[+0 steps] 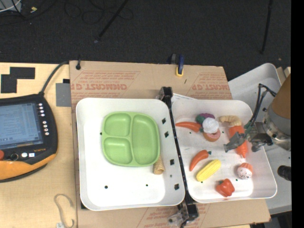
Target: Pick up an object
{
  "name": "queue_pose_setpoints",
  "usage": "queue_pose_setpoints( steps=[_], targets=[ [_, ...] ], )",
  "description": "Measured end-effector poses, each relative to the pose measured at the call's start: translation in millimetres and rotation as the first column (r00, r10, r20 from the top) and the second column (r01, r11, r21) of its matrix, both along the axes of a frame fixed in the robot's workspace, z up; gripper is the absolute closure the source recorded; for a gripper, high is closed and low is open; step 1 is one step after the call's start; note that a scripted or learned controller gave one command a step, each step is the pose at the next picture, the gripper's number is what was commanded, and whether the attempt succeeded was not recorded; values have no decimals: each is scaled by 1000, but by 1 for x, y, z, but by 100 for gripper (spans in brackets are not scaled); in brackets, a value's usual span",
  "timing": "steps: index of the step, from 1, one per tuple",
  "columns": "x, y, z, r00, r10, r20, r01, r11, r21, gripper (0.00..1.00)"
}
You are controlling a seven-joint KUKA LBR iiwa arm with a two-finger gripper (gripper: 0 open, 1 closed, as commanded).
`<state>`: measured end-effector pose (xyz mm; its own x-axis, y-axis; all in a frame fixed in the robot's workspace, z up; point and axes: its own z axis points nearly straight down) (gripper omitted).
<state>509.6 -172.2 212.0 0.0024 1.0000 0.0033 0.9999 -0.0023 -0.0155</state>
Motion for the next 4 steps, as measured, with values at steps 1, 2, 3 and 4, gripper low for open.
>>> queue_pose_setpoints(
  steps=[1,2,3,4],
  targets=[
    [2,0,8,1000,2,12,-2,1000,-2,0],
    [12,-1,-41,1000,4,12,-4,1000,-2,0],
    [10,5,-103,1000,4,12,-4,1000,-1,0],
    [10,7,-126,1000,3,11,-3,1000,-1,0]
  ],
)
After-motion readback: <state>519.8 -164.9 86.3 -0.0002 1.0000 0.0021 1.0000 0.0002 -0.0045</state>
